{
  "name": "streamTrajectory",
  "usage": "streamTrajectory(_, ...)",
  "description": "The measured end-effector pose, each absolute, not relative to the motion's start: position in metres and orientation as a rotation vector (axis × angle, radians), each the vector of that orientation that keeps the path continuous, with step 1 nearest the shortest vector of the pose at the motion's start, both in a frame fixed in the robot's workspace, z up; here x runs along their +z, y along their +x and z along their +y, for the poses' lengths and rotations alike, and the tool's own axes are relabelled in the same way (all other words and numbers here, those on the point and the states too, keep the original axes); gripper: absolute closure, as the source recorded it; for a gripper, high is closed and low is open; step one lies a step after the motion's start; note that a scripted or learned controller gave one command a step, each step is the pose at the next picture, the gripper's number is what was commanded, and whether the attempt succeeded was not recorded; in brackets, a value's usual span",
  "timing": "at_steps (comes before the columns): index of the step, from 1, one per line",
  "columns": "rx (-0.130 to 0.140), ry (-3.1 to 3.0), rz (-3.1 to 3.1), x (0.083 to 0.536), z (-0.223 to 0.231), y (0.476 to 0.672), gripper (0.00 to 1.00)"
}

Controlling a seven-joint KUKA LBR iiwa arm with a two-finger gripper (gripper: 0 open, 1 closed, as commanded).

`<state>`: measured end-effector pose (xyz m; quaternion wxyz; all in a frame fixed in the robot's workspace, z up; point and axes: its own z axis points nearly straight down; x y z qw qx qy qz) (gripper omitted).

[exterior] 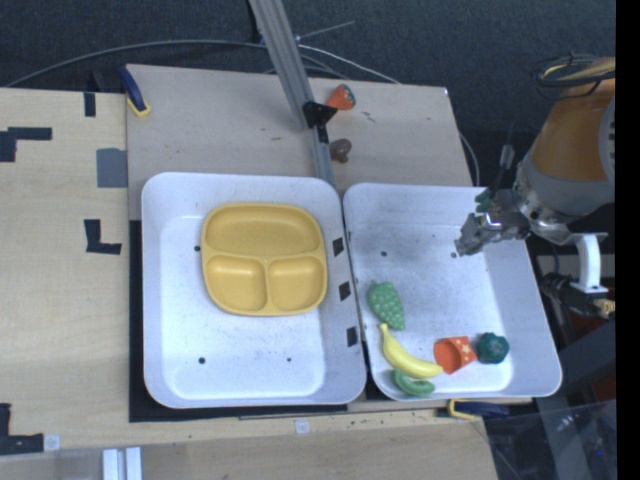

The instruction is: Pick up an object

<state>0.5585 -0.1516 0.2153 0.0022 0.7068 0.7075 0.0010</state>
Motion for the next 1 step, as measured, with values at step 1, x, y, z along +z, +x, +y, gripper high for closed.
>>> streamTrajectory(1,0.004,2.216,2.220,0.2684,-0.1514,0.5598,1.00)
